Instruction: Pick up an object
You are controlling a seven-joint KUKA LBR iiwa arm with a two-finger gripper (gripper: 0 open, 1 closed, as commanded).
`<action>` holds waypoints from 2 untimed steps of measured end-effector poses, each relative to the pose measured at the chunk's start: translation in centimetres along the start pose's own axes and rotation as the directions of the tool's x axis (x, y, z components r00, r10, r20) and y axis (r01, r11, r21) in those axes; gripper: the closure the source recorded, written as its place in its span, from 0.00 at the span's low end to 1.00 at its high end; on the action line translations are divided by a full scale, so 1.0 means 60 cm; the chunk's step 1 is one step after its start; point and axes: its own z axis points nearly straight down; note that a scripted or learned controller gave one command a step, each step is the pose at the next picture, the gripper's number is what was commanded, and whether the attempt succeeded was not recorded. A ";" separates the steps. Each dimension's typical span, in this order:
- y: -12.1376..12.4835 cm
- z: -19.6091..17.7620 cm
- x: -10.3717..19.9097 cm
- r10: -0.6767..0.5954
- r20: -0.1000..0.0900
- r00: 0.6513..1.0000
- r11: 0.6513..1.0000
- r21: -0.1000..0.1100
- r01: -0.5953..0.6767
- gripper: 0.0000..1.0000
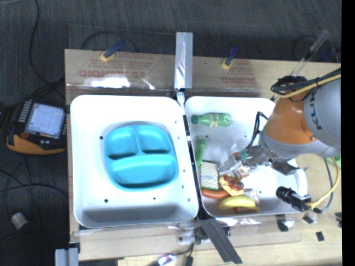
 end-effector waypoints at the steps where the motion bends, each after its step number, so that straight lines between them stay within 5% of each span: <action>1: -0.001 -0.010 0.001 0.001 -0.005 1.000 1.000 0.006 -0.001 1.00; 2: 0.017 -0.153 0.123 -0.320 0.002 0.947 0.947 0.000 0.320 1.00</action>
